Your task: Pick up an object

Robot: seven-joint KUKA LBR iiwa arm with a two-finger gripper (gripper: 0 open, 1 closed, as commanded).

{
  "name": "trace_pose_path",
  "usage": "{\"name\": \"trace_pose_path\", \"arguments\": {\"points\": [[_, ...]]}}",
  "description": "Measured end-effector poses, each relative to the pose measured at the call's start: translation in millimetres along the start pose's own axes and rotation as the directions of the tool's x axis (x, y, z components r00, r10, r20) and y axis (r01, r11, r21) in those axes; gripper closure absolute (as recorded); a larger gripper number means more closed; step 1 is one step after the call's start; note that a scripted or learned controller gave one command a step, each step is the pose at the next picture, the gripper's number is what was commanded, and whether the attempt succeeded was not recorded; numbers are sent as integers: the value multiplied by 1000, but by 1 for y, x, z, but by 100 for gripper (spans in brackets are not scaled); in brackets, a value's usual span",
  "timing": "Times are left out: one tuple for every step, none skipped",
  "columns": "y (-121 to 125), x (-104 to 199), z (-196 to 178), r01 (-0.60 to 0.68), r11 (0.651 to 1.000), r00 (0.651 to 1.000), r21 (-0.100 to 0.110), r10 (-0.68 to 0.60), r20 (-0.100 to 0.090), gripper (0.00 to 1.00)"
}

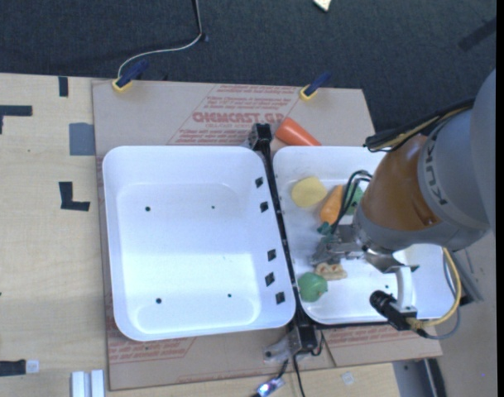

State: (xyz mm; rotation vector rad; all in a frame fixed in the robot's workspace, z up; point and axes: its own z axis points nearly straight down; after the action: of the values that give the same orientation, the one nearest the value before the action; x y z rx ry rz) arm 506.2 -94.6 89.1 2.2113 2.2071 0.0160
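Note:
In the right bin (334, 306), a yellow rounded object (308, 192) lies near the back left. An orange carrot-like piece (332, 204) sits just right of it. A green object (312, 286) rests at the front left, beside the divider. A small tan piece (328, 270) lies between them. My gripper (333, 245) reaches down from the right over the bin's middle, right above the tan piece and below the orange piece. The wrist hides its fingers.
The left bin (189, 238) stands beside the right one, on the far side of the black clips along the shared wall. An orange object (297, 131) lies on the cardboard behind the right bin. The arm's bulk covers the right bin's right half.

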Motion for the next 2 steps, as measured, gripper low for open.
{"name": "trace_pose_path", "arguments": {"points": [[30, -12, -8, 4, 1000, 1000, 19, -4, -6, 100], [-20, 14, -99, 4, 1000, 1000, 21, -4, -7, 100]]}}
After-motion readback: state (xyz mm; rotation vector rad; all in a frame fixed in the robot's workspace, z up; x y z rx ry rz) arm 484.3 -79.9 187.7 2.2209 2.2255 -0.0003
